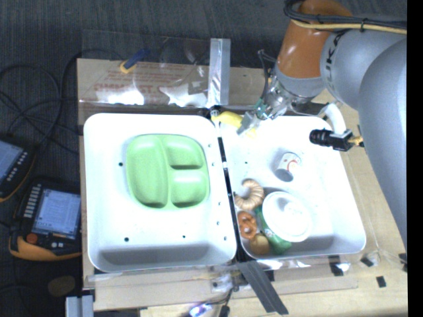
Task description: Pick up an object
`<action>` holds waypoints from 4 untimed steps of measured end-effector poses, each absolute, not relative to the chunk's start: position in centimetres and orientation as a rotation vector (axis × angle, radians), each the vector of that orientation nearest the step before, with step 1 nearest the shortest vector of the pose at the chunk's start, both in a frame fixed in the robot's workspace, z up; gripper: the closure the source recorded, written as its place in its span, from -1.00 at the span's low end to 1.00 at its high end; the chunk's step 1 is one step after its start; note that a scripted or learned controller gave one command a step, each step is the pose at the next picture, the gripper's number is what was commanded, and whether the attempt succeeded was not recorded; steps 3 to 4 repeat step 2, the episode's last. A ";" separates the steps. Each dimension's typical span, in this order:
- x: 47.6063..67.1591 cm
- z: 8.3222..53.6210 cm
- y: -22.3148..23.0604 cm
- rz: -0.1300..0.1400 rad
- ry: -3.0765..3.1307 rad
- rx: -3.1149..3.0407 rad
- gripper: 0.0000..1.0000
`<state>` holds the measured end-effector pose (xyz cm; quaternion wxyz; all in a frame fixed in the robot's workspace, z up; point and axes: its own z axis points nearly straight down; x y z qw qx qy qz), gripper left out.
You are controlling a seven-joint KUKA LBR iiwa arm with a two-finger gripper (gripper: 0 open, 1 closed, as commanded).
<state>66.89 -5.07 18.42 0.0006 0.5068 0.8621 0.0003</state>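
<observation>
Green-lidded container (283,222) sits at the right bin's (330,177) near edge, well below the end effector (254,119). Nothing visibly lifted; pick not yet done. End effector hovers at the bin's far left corner; grip state: cannot tell. Yellow object (228,119) lies just left of it, likeliest target. Small cup (287,164) below-right, pretzels (248,207) further below.

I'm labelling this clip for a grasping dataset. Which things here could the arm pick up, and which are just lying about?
Belong to the job:
gripper
yellow object by the gripper
small white cup
ring-shaped pastry
pretzel
green-and-white container
green divided tray

Just lying about:
handheld controller
clear plastic sheet
cables
</observation>
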 end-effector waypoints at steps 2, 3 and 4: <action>65.3 20.7 0.9 0.001 2.697 1.613 1.00; 65.3 20.7 0.9 0.001 2.697 1.613 1.00; 65.3 20.7 0.9 0.001 2.697 1.613 1.00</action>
